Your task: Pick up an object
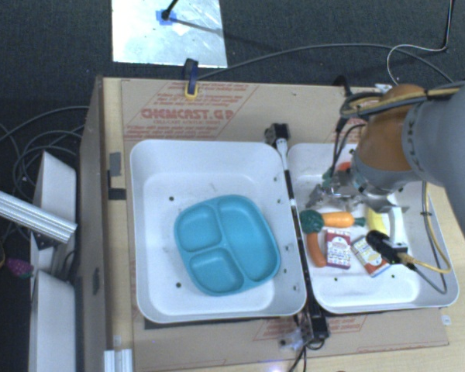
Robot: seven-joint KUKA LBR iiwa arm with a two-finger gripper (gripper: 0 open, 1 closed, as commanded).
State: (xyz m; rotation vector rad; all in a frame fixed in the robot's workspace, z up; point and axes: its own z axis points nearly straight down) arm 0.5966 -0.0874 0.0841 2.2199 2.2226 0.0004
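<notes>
Toward three o'clock on the tabletop, the right bin holds a toy carrot just below the gripper — likely light, stiff, slick plastic, best pinched across its orange middle — though whether the jaws are released or clenched, I cannot tell.

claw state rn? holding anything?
Claw: cannot be told from this view. It sits low in the right bin, above the toy carrot.
</notes>
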